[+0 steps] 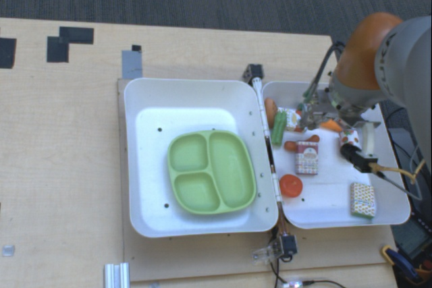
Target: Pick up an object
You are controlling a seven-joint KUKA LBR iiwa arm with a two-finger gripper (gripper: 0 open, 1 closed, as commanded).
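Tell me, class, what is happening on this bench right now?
A grey robot arm reaches into the right bin, its gripper low over a cluster of small items near the bin's far side. A red carton and a red disc lie nearby. The left bin holds a green divided plate.

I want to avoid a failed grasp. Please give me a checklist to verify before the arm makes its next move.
1. End effector is above the right bin: ok.
2. Item held between the fingers: cannot tell.
3. Items near it are crowded; green packet and orange piece lie close: not ok.
4. Small red-and-white carton lies free: ok.
5. Red round item lies apart from others: ok.
6. Green divided plate in left bin is far from the arm: ok.
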